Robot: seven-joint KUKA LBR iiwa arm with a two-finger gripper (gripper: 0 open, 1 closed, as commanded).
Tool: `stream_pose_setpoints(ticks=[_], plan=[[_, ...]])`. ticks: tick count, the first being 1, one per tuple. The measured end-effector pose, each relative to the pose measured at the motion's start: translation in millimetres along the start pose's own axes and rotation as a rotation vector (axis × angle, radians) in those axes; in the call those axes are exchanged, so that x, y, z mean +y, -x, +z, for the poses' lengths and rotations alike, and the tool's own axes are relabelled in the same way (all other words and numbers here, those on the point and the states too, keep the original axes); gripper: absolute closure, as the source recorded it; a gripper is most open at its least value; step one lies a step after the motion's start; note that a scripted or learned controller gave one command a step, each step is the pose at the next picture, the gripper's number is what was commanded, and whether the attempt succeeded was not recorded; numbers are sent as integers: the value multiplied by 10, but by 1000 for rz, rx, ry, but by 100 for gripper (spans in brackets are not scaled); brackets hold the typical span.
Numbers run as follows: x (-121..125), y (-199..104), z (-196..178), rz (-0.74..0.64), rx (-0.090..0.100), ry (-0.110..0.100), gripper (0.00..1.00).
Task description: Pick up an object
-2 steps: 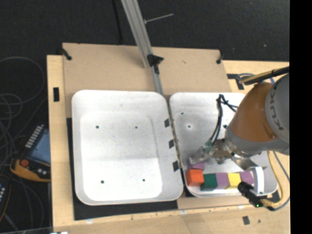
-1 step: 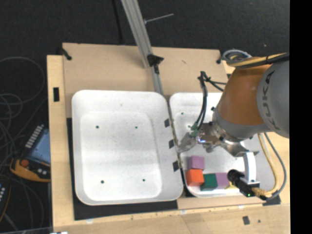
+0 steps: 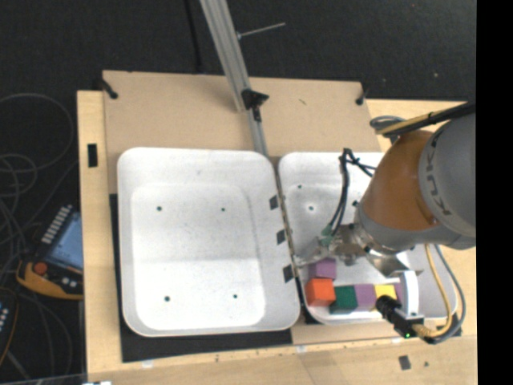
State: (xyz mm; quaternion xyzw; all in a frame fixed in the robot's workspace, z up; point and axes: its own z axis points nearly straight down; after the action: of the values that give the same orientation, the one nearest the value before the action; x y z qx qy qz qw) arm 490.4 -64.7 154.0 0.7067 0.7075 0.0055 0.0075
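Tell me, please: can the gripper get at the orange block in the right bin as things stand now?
Probably yes. The orange block lies in the right bin, near its front left corner, its top uncovered. The arm hangs just above. The purple block and green block sit close beside it, so room is tight.

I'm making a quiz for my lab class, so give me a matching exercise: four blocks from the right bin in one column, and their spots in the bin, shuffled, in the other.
Things:
1. orange block
2. green block
3. yellow block
4. upper purple block

Places:
A. farthest right of the four
B. directly above the orange one in the picture
C. bottom row, farthest left, by the bin's left wall
D. bottom row, between the orange block and a second purple block

Pairs: 1-C, 2-D, 3-A, 4-B
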Motion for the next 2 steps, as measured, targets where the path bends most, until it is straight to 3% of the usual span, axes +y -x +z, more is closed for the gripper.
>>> stream_pose_setpoints(ticks=[1, 2], plan=[[22, 19, 27, -1, 1, 7, 0], [245, 240, -68, -1, 1, -14, 0]])
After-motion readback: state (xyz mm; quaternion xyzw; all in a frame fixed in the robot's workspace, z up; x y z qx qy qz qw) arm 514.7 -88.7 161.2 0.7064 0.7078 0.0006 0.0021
